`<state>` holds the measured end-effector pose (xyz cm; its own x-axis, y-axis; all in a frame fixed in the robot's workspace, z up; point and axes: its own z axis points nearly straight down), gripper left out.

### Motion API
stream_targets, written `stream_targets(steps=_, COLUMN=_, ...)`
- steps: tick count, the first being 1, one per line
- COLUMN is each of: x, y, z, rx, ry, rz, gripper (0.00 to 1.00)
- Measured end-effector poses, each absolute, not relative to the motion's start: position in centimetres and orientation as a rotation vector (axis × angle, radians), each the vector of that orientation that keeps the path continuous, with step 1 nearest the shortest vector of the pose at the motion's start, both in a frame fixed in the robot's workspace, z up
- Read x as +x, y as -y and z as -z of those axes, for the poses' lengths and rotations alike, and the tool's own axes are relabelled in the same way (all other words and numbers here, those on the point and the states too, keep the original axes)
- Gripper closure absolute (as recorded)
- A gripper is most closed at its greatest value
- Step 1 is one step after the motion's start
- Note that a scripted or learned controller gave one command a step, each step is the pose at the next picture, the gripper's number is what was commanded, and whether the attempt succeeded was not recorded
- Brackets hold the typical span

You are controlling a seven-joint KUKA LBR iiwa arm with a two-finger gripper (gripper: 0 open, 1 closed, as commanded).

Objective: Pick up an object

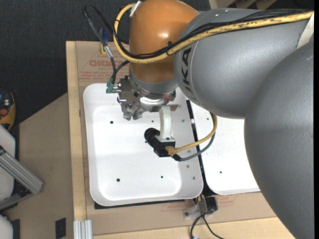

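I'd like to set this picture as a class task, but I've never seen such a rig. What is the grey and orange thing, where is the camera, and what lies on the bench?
The grey and orange shape is a robot arm, reaching in from the right. At its end sits a gripper, its tool for picking things up, over the left bin. The one camera is fixed above the bench, looking down at a slant. Two white bins lie side by side; the arm covers much of the right bin. The left bin's floor shows a few small dark dots. Whether the gripper holds anything cannot be told here.
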<state>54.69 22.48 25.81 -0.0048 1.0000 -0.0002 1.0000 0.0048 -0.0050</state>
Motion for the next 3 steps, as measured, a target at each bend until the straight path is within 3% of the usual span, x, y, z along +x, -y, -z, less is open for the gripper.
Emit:
stream_targets(steps=1, x=51.3, y=-22.4, z=-28.8, rx=-2.218, ry=2.222, rz=-0.003, gripper=1.00)
stream_targets(steps=2, x=50.4, y=-22.5, z=-30.6, rx=-2.220, ry=2.223, rz=0.003, gripper=1.00)
stream_targets(steps=3, x=48.0, y=-22.5, z=-31.6, rx=-2.218, ry=2.222, rz=-0.003, gripper=1.00)
